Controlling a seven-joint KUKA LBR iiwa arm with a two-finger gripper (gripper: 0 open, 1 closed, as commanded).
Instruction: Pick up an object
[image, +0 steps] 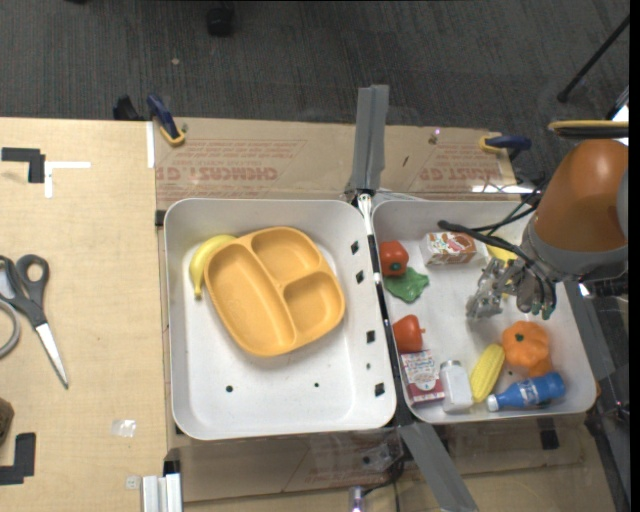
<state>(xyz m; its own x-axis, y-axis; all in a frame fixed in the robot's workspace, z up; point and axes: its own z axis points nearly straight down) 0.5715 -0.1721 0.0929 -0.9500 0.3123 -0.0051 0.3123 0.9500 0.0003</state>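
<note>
At right of frame the end effector (492, 293) hovers in the right bin (575, 340); how far open, I cannot tell. The pumpkin (526, 346) lies just below-right; approach it vertically, clear of the corn (487, 370).

Even overhead light, soft shadows, slight blur.

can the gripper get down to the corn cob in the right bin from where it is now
Probably yes. The gripper hangs over the right bin, and the corn cob lies uncovered just beside it, though the pumpkin and white bottle crowd it.
</note>
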